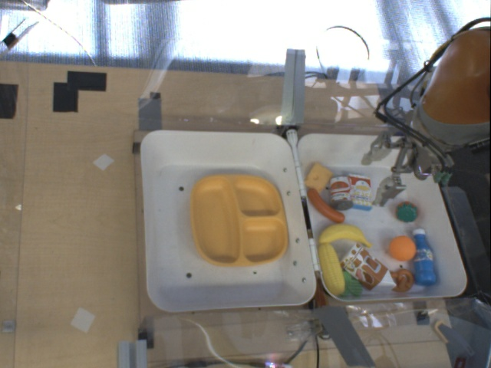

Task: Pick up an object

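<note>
Here the hand (393,176) hangs, seemingly open, above the right bin (454,278).

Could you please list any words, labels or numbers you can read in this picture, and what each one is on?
No text is legible.
Red and white carton: printed face, too blurred to read.
Brown and white packet: printing too small to read.
Blue bottle: label unreadable.

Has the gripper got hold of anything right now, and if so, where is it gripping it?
Nothing is held. The gripper hangs over the back of the right bin, above the toys, with nothing between its fingers.
</note>
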`<action>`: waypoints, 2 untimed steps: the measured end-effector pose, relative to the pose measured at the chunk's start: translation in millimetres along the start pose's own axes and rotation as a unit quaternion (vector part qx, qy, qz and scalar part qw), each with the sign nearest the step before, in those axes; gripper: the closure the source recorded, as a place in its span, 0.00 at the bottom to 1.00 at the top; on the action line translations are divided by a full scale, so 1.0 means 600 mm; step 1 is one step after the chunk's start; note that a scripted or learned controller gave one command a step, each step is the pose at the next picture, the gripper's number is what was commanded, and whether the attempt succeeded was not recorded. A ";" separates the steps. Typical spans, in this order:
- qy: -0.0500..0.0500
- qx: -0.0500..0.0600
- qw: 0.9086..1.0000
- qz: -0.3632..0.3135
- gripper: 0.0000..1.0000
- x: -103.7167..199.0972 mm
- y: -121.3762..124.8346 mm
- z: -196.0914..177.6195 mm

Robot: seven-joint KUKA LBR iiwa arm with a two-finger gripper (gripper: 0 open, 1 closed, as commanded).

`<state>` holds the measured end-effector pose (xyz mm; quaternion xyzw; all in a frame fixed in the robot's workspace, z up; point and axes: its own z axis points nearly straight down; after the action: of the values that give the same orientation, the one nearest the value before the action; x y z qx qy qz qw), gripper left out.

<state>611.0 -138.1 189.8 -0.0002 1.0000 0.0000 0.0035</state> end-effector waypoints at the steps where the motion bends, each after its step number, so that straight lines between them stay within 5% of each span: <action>1: -0.003 0.000 0.992 0.130 0.00 -0.053 0.025 0.170; 2: -0.002 0.000 0.992 0.130 0.00 0.010 0.088 0.168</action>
<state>605.9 -85.3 88.9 0.1295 0.9916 0.0009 0.0056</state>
